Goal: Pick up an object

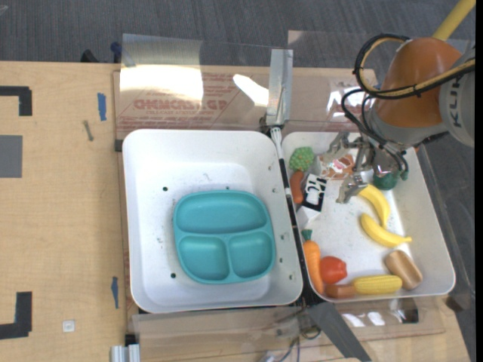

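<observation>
My gripper (361, 181) hangs low over the back of the right bin (434, 232), under the orange wrist band. Its fingers look open, and I see nothing held between them. A yellow banana (381, 219) lies just in front of it. A red and white item (339, 164) sits at the gripper's left, and a dark green piece (387, 176) is partly hidden at its right. Farther left are a green broccoli-like toy (302, 157) and a black and white card (315, 191).
Along the right bin's front lie a carrot (312, 259), a red tomato (333, 268), a corn cob (377, 283) and a brown bun (403, 268). The left bin (143, 172) holds a teal divided plate (223, 234). A ridge separates the two bins.
</observation>
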Motion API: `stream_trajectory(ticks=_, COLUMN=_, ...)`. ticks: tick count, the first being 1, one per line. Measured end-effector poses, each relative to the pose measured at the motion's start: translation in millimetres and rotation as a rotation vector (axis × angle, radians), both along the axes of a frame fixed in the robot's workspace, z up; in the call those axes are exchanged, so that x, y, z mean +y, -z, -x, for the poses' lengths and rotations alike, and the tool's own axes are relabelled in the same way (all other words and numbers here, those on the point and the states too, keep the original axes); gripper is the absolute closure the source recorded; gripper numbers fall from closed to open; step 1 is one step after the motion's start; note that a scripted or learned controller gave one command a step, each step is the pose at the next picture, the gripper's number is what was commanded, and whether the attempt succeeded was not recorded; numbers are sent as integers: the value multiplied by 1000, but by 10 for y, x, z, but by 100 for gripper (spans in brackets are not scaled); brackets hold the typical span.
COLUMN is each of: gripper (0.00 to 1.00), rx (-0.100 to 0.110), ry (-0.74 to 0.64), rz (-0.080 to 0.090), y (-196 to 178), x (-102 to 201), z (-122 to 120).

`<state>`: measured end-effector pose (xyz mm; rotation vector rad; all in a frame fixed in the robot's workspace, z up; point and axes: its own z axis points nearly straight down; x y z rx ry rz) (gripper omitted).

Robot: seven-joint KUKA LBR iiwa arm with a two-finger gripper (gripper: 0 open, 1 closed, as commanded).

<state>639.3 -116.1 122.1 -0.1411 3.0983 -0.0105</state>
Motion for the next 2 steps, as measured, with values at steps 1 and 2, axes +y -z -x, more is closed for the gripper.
stream_trajectory(ticks=1, gripper=0, rx=-31, ry=117, rz=-8, y=82, x=-42, z=170)
stream_trajectory(ticks=2, gripper=0, rx=-24, ry=50, rz=-4, y=107, x=-346, z=238)
